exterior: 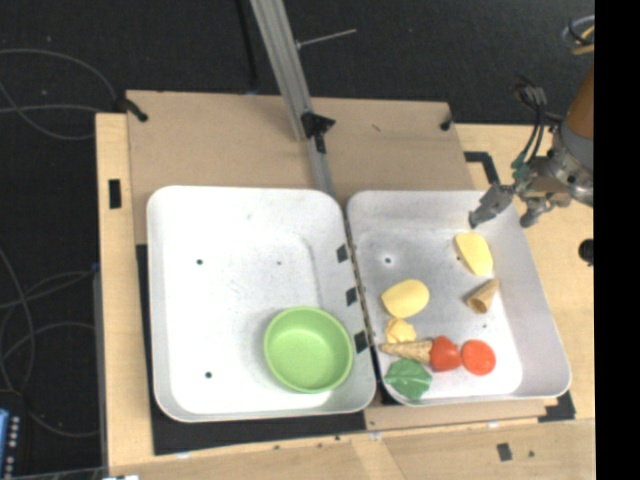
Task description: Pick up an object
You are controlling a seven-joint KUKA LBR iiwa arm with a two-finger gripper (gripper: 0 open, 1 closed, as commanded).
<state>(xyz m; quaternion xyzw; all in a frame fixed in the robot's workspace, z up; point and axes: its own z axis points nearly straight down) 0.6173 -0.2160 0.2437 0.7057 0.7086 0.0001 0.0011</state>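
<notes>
While the arm (575, 138) reaches in from the right, I see its end effector (510, 206) hanging over the far right corner of the right bin (520, 368), with its two fingers spread apart and nothing between them. One finger (490, 208) points down and left toward the bin floor, and the other sits just to its right, at the bin's edge. Just near of the end effector lies a yellow piece (474, 253), apart from the fingers and untouched. Nearer and slightly right of that is a small tan cone (483, 295). Toward the middle of the right bin I see a yellow lemon (405, 297), and just near of it a smaller yellow bit (400, 330). Along the near side of this bin the things crowd together: a tan stick (405, 349) lying on its side, touching a red ball (445, 354), with a second red ball (479, 358) just right of the first. A green leaf (407, 378) sits in the near left corner of the right bin, just below the stick. The left bin (200, 238) holds a green bowl (308, 349), upright, in its near right part beside the divide between the bins. Both bins rest side by side on the tan bench (400, 128), and a grey pole (285, 58) slants across the far side of it down toward the gap between the bins.
</notes>
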